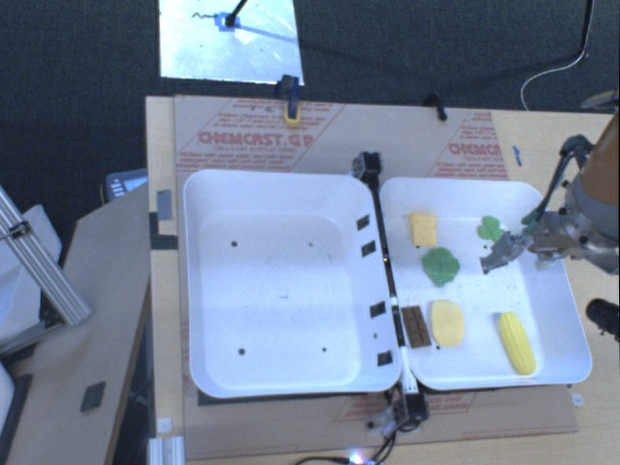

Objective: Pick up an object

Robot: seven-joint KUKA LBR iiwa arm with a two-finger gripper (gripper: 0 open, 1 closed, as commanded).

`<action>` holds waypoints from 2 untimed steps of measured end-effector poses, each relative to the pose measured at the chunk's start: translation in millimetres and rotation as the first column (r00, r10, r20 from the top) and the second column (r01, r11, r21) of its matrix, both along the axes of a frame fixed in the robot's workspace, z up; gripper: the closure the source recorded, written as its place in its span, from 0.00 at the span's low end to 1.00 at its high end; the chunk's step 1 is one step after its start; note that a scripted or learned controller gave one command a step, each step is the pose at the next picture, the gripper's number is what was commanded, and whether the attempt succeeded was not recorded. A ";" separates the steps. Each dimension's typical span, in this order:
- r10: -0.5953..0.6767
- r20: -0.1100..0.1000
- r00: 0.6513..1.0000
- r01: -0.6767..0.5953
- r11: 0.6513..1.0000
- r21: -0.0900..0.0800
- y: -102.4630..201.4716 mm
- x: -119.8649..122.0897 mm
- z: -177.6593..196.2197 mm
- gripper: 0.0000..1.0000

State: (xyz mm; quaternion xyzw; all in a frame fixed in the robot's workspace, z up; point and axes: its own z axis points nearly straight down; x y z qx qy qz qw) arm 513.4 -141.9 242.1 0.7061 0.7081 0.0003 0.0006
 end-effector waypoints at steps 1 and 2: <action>-0.001 -0.004 1.000 0.001 1.000 0.001 -10.7 34.6 -158.3 0.00; -0.001 0.002 1.000 0.001 1.000 0.000 -11.1 35.4 -140.2 1.00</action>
